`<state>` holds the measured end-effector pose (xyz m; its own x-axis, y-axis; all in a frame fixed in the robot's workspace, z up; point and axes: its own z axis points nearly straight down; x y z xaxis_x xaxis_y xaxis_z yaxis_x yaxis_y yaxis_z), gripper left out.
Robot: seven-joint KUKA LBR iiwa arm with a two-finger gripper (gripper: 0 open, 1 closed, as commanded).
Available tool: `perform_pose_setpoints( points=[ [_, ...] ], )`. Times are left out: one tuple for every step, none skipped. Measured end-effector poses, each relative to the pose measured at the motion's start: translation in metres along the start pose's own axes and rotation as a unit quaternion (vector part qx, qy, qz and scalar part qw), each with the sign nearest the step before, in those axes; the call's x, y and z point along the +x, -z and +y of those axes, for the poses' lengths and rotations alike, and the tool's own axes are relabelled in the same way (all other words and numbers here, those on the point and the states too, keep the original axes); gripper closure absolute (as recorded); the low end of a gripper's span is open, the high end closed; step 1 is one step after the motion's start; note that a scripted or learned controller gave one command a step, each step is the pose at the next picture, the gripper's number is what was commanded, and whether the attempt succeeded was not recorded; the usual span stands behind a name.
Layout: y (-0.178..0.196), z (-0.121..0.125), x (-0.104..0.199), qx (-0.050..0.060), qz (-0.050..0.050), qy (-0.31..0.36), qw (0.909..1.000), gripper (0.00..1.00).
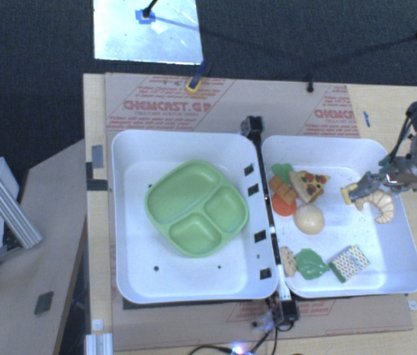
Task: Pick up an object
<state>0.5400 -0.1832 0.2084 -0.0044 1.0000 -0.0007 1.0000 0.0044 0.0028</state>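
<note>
Right white bin (397, 268): fingers (366, 188) closed on a croissant (382, 205), beside the egg (309, 219).

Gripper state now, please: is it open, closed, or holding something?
Gripper: low in the right bin, next to the croissant; open or closed cannot be told.

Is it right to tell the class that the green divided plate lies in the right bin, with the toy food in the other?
Not quite. The camera view shows the green divided plate in the left bin; the toy food lies in the other, the right bin.
</note>
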Motion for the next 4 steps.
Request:
perform_pose_setpoints(
  points=[
    [0.016,0.001,0.000,0.000,0.000,0.000,1.0000,1.00],
    [0.016,0.010,0.040,0.001,0.000,0.001,1.0000,1.00],
    [0.019,0.018,0.080,0.000,0.000,0.001,1.0000,1.00],
    [0.006,0.024,0.136,0.001,0.001,0.002,1.0000,1.00]
  ],
)
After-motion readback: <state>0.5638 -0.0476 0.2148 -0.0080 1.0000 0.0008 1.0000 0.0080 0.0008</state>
